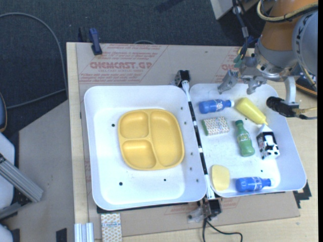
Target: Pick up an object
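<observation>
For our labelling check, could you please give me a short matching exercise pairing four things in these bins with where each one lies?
Things:
1. yellow divided plate
2. green bottle
3. cow figure
4. yellow bottle

Places:
A. far end of the right bin, just below the gripper
B. middle of the left bin
C. beside the right bin's right wall
D. centre of the right bin, right of the patterned sponge

Pairs: 1-B, 2-D, 3-C, 4-A

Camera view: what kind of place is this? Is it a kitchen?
Probably not a kitchen but a robot lab or test bench. A robot arm reaches over two white bins on a board, cables trail across the floor, and the bottles and yellow plate look like toys.
</observation>
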`<state>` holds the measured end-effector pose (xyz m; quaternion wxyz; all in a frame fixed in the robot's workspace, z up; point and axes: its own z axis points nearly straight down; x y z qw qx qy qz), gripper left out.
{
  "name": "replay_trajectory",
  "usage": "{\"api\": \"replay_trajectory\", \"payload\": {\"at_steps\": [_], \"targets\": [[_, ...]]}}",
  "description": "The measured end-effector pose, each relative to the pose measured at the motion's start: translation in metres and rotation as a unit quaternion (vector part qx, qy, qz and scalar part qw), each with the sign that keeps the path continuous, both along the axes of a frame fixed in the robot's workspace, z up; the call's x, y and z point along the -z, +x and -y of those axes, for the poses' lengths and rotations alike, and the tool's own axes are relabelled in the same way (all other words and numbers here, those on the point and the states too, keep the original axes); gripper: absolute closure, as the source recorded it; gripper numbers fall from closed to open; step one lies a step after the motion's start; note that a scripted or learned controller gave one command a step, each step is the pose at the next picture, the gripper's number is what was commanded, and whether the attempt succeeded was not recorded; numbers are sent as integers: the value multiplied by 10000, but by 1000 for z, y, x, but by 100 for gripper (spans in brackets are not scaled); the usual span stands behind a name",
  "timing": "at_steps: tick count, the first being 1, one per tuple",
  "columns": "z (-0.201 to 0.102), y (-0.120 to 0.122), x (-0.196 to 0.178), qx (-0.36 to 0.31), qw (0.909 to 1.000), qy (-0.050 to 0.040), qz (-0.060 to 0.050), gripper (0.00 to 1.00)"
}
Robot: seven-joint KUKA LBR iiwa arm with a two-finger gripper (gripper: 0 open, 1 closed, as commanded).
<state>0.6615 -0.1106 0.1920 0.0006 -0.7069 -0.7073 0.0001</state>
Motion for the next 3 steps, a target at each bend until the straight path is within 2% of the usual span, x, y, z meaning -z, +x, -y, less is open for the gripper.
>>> {"api": "replay_trajectory", "payload": {"at_steps": [1, 2, 3], "targets": [[41, -63, 102, 8, 10000, -14, 23, 0], [39, -61, 91, 11, 10000, -1, 51, 100], [-49, -103, 7, -5, 10000, 1, 8, 100]]}}
